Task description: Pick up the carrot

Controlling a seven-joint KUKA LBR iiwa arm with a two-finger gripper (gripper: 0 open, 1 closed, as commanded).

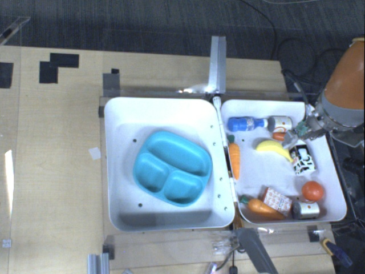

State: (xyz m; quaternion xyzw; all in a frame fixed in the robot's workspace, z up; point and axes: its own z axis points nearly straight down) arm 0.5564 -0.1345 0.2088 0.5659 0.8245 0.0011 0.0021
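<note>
Two carrots lie in the right bin (337, 210): one carrot (234, 160) against its left wall, another carrot (261, 207) at the bottom beside a snack packet (278, 198). One banana (274, 148), one bottle (246, 124) and one tomato (312, 191) surround them. One blue tray (171, 168) fills the left bin (120, 153). Whether the gripper (301, 131), upper right, is clenched or released I cannot tell.

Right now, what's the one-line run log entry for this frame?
task: pick up carrot | gripper: above right bin, near banana | carrot: by left wall, not held

Blue tray (171, 168) in left bin (117, 153) — banana (274, 149), bottle (246, 124), tomato (312, 191) right
</note>
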